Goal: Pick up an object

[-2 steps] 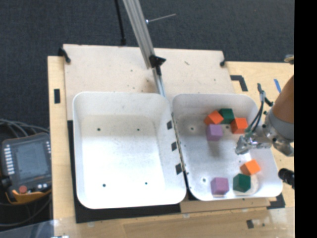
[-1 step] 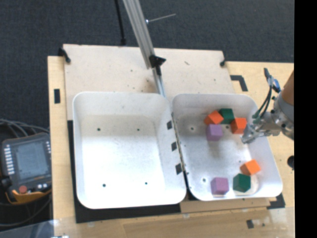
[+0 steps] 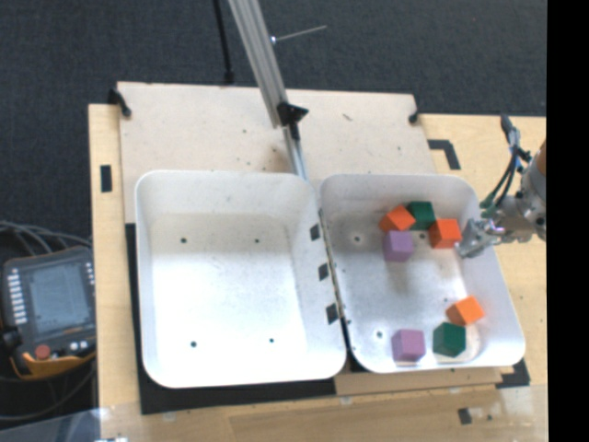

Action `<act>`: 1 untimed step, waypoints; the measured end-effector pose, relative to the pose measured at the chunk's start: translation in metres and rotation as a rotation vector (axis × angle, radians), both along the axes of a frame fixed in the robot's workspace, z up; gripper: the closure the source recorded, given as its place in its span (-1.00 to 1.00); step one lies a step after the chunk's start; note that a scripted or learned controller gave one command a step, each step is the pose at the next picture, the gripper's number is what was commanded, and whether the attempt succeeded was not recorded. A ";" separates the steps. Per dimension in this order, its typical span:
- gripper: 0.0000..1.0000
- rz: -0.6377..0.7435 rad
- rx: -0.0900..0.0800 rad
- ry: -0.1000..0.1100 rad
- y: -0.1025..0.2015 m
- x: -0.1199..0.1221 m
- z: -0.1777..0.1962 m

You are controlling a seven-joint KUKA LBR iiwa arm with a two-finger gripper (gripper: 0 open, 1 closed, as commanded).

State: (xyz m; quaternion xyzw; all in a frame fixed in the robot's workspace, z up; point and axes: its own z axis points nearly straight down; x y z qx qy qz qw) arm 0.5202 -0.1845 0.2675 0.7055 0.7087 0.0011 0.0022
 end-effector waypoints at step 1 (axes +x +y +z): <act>1.00 0.002 0.001 0.002 0.053 0.024 -0.008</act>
